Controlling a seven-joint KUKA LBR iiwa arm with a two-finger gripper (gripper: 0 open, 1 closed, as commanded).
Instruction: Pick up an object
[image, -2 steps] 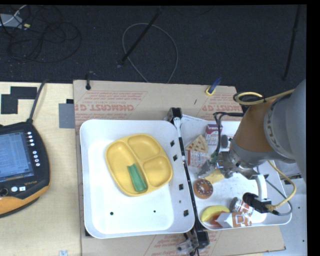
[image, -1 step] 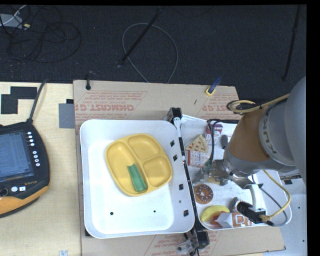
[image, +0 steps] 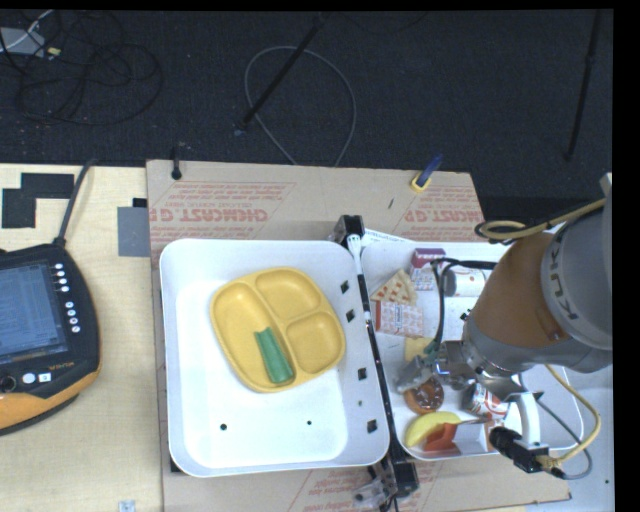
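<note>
Fingers (image: 432, 368) lowered into the clutter of the right bin (image: 600, 395), though whether they are spread or closed I cannot tell, as my own wrist hangs over them. My grey arm (image: 545, 300) reaches in from the right and leans over the near half of that bin. Just beside my tip lie a round brown item (image: 425, 397), a yellow-and-red piece (image: 437, 430) near the front wall, and a small yellow scrap (image: 415, 348); a red-and-white packet (image: 401, 318) and a cracker-like packet (image: 393, 289) sit further back. Over in the left bin (image: 190, 400) a yellow divided plate (image: 300, 295) carries a green stick (image: 273, 356), well apart from me. By my reckoning this is the descent-and-grasp step (nothing visibly lifted yet). Next, I judge, comes a firm close on one single item, most likely the brown one, then a straight rise clear of its neighbours
</note>
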